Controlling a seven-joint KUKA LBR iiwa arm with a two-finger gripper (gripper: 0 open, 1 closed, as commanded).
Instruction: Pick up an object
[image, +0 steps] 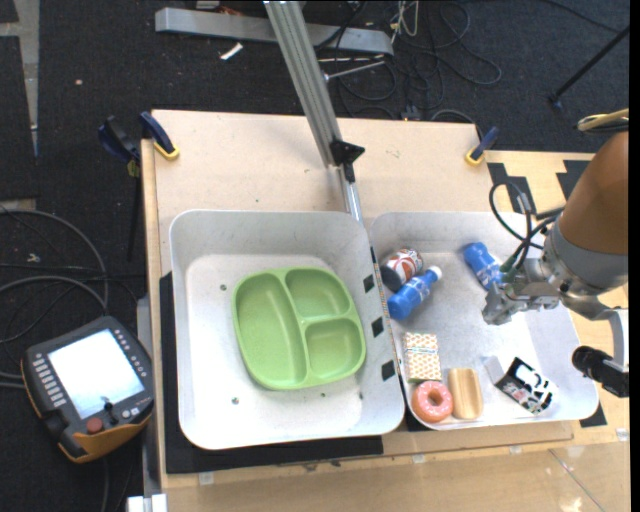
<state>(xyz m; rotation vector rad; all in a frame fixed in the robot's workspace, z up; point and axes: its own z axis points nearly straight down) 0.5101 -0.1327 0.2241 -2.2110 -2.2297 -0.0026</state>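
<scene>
Over right bin (470, 420), tool (497, 312), no legible labels

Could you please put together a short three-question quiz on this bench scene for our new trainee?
1. True or false: the green divided plate lies in the same bin as the pink donut.
2. Which lies directly beside the donut? A) hot dog bun B) blue bottle C) blue cylinder
3. Fill in: the gripper hangs over the ____ bin in the camera view.

Key: 1 false; 2 A; 3 right.
</scene>
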